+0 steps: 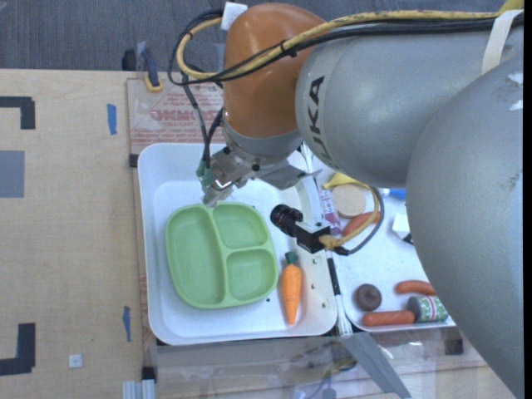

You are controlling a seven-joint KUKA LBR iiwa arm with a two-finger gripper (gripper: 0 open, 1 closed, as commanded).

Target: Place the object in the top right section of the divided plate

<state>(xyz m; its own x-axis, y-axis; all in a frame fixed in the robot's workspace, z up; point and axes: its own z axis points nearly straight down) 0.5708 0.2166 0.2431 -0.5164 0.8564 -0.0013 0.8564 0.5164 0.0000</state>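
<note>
Whether the jaws of the gripper [218, 181] are released or clenched cannot be told; they hang at the upper rim of the green divided plate [220, 256], above its top edge. The plate lies in the left white bin [154, 223], with bare floor along its left side. A toy carrot [290, 291] lies just beside the plate's right edge, near the bin's right wall.
</note>
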